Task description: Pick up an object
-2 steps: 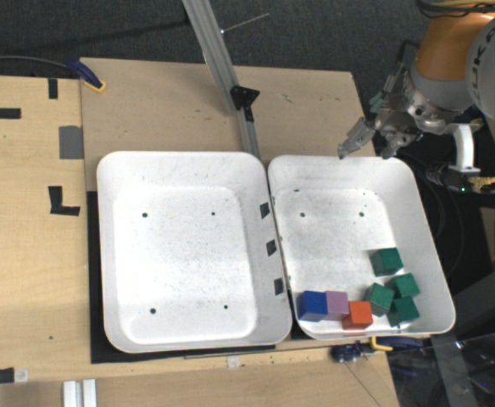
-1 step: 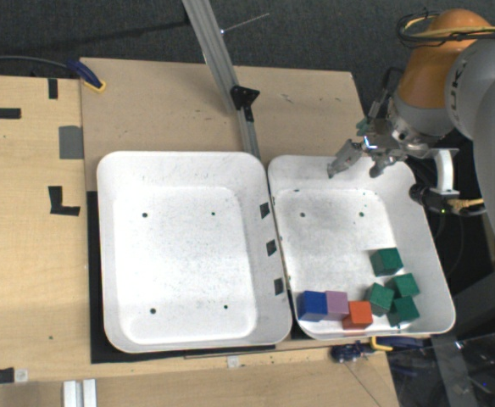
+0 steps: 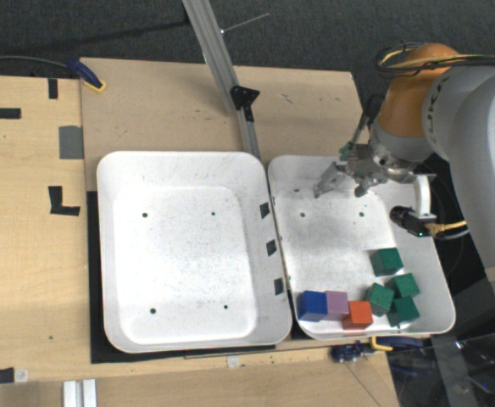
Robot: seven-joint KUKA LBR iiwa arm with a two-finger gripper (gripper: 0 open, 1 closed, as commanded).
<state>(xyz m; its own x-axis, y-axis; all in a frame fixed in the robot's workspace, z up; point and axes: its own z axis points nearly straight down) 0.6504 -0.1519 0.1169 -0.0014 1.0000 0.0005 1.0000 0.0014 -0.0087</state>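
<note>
Hand [image 3: 342,183] open and empty over the right bin's [image 3: 332,236] far end, approach step; blocks [image 3: 362,299] cluster at near edge, so next move must travel there and descend.

Two white bins [image 3: 184,164] speckled with grey on a tan wooden bench [image 3: 146,100]; blocks: blue [image 3: 313,304], lilac [image 3: 336,303], orange [image 3: 359,314], four green [image 3: 386,261]; arm [image 3: 451,100] grey, banded orange.

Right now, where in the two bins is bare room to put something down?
The left bin has its whole floor bare. In the right bin, the middle is bare, between the tool and the blocks. The near corner is crowded: blue block, orange block, green blocks.
</note>
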